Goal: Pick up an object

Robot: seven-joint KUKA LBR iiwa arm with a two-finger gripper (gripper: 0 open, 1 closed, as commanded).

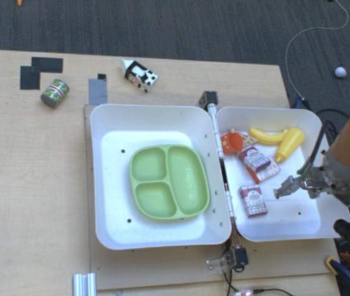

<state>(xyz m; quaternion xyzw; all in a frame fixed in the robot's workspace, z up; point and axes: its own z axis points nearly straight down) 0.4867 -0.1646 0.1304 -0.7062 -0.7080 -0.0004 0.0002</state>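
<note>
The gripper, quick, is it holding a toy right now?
Gripper: holding nothing; it sits over bare floor in the right bin, beside the small red packet. Open or closed cannot be told.

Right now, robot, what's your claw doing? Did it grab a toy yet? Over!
Gripper over right bin, nothing between its fingers. Nearest toy: small red box, just left of it. Banana and yellow bottle farther back. Nothing in the way.

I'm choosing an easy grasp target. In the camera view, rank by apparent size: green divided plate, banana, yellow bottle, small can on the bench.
1. Green divided plate, clearly largest.
2. Banana and yellow bottle: look alike, unranked.
3. Small can, smallest.
</note>
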